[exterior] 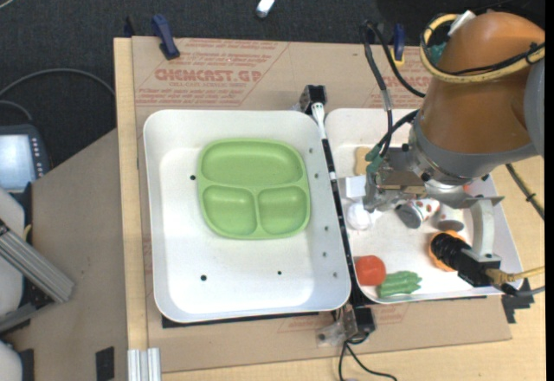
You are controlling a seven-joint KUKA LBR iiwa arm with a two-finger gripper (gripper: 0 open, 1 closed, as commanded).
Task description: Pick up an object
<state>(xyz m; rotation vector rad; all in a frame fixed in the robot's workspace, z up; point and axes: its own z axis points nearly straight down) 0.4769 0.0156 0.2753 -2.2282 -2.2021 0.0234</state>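
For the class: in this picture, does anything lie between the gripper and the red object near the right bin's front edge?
Nothing visible does. The gripper hangs over the right bin; the red object lies nearer the front beside a green object, with bare floor between.

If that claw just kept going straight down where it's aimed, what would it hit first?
Probably the small white object lying in the right bin, just beneath the gripper. Depth is hard to judge from this slanted view.

The brown board [216,67] under the bins carried red print. The largest line read "CHEMCAST G P", though the last letters were unsure. Smaller red lines stood above and below it but were too small to read. More red print on the board's right part was mostly hidden by the arm and unreadable.
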